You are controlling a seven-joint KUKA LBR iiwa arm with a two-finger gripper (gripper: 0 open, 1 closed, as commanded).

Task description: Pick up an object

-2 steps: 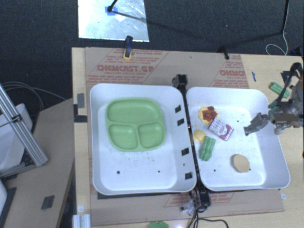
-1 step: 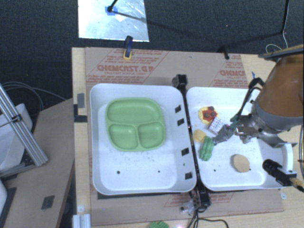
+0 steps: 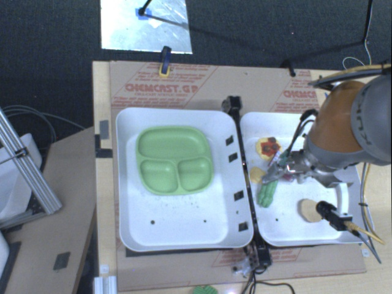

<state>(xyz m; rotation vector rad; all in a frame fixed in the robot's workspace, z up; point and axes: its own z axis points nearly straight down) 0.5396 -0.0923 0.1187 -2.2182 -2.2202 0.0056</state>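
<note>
My gripper [image 3: 275, 172] reaches from the right into the right bin [image 3: 288, 234], low over its left side. Its fingers point down-left, just above a green pickle-shaped object [image 3: 267, 193] and beside a small yellow piece [image 3: 256, 175]. Whether anything sits between the fingers is not visible. A red and yellow toy [image 3: 268, 147] lies further back in the same bin. A tan round piece [image 3: 308, 210] rests near the bin's front right.
The left bin [image 3: 131, 225] holds a green three-compartment tray [image 3: 175, 159]. A black divider with clips [image 3: 241, 164] runs between the bins. The grey and orange arm [image 3: 349, 124] covers the right bin's right part.
</note>
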